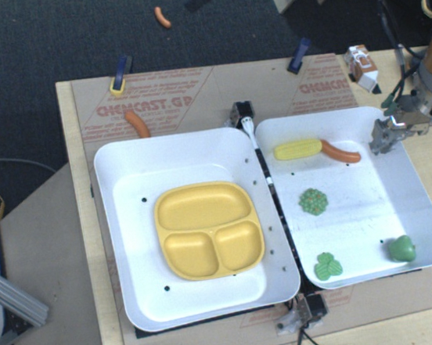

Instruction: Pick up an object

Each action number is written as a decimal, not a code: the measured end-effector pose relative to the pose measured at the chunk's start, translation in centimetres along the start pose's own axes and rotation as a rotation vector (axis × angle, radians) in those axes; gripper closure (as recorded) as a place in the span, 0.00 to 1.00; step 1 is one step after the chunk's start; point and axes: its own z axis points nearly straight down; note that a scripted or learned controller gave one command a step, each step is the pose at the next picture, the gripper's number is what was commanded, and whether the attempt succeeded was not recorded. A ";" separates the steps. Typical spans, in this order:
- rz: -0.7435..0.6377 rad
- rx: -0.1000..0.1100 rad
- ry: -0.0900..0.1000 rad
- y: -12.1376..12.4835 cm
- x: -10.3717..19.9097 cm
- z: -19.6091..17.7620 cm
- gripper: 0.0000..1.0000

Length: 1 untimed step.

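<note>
The small grey two-finger end effector (381,138) hovers over the right white plastic bin's (414,181) far right rim; whether it is parted I cannot tell, and it grips nothing visible. The nearest target, an orange-red toy sausage (340,152), lies inside that bin's far edge, long axis slanting from the yellow corn cob (297,149) toward the rim. Descending squarely across this axis should work best.
</note>
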 end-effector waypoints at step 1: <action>-0.005 0.008 0.006 0.2 5.7 1.0 1.00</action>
